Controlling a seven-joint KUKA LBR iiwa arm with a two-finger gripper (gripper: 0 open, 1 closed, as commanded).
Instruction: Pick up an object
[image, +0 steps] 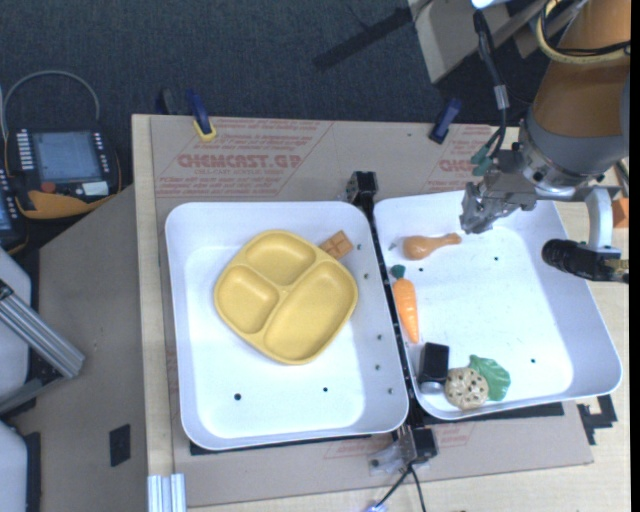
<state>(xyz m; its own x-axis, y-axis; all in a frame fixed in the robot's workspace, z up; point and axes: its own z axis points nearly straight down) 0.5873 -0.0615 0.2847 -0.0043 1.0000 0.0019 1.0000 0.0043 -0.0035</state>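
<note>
Nearest me in the right bin (590, 345) I see a cookie (463, 386), then a carrot (406, 309), then a drumstick (431, 244). The gripper (478, 224) hovers just beside the drumstick; whether its fingers are parted, I cannot tell.

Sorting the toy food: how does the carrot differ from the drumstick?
The carrot is orange with a green top; the drumstick is tan. The carrot lies along the bin's left wall, the drumstick crosswise near the pincer. Both lie flat in the right bin.
</note>
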